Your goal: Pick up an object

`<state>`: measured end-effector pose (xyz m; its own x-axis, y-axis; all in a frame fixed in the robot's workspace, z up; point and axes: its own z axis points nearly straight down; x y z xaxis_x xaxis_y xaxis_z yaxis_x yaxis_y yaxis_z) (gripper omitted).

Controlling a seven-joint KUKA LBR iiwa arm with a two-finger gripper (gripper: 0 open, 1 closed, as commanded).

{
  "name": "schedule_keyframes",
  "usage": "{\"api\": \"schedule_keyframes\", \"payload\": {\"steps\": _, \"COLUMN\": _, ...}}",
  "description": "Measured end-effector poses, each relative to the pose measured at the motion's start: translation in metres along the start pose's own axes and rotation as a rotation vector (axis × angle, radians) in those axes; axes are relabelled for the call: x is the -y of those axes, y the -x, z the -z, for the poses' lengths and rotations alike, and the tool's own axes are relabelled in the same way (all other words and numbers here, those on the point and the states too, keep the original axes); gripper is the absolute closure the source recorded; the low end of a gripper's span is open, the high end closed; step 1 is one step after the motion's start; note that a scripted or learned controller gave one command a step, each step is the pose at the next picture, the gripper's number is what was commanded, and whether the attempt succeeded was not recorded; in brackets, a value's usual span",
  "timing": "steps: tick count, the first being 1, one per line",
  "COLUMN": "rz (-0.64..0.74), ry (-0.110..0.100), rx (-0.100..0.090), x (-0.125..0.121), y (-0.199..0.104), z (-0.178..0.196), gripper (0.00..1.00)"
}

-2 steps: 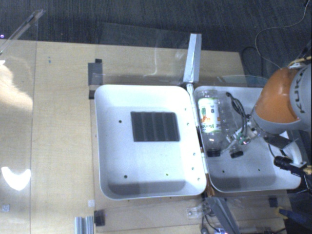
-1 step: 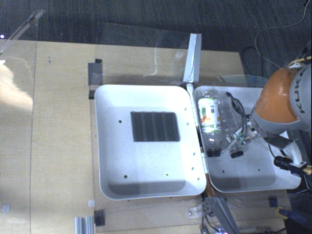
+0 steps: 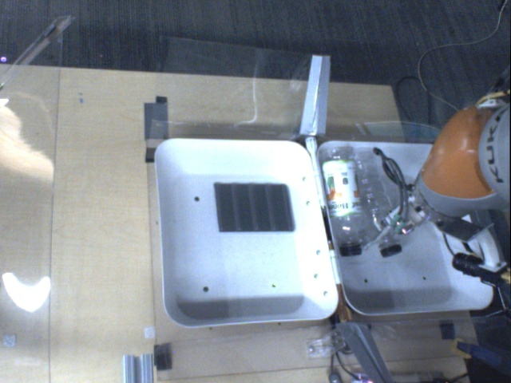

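Bottle (image 3: 345, 202) first: a clear plastic one with a white, green and orange label, lying on its side along the left wall of the right bin (image 3: 447, 298), dark cap toward the near edge. Looks like it's resting flat on the bin floor, so I'd say nothing has been lifted yet.

The gripper (image 3: 371, 249) is low in that same bin, right by the cap end of the bottle. Two dark fingertips (image 3: 390, 250) sit apart with a visible gap and nothing between them, so it's spread and carrying nothing. One tip seems to be touching or just beside the cap; can't tell which from this angle.

The arm (image 3: 459, 162), with its orange band, reaches in over the right side of the bin. The left bin (image 3: 180, 214) just has a dark ribbed patch (image 3: 254, 207) on its floor.

My read: approach is done, grasp and lift are still to come. Clamping only around the cap end seems a bit iffy.
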<state>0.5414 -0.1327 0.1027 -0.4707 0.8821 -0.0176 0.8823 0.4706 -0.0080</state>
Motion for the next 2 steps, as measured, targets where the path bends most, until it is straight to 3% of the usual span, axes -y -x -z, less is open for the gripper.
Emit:
{"api": "schedule_keyframes", "payload": {"steps": 1, "rz": -0.105, "ry": -0.030, "rx": -0.026, "x": -0.066, "y": 0.023, "z": 0.042, "gripper": 1.00}}
{"api": "schedule_keyframes", "payload": {"steps": 2, "rz": 0.383, "ry": -0.016, "rx": -0.035, "x": -0.098, "y": 0.054, "z": 0.079, "gripper": 1.00}}
